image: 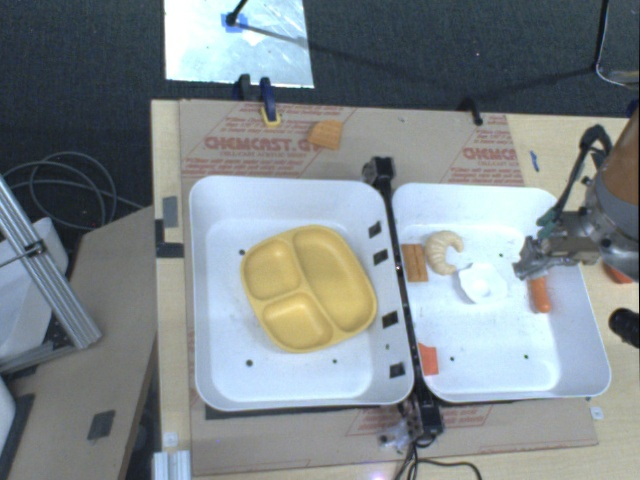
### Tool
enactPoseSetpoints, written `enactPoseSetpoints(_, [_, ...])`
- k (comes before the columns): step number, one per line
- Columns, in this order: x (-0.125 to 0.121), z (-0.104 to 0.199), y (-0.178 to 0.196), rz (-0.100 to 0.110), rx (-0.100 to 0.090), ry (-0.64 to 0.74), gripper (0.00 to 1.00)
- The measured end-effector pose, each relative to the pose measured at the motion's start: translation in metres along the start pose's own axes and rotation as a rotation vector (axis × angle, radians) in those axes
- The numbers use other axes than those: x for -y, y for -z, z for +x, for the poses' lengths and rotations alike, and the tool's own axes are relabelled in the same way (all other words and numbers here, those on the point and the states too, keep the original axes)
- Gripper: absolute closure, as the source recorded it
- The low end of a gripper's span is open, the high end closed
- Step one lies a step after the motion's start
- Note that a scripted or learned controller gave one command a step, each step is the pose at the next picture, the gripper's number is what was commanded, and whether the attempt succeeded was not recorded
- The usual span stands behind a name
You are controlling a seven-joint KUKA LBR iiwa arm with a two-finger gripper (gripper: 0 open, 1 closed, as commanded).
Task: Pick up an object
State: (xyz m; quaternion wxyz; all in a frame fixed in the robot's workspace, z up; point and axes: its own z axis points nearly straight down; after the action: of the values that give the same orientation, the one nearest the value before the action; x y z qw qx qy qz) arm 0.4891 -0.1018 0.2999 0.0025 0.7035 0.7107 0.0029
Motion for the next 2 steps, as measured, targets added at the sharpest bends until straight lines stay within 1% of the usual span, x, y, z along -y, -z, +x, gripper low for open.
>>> enactPoseSetpoints(1, [0.0, 0.0, 0.0, 0.001, 0.0, -0.001, 0.0])
enactPoseSetpoints(2, [0.005, -0.079, -0.058, 0.01, 0.002, -0.016, 0.0])
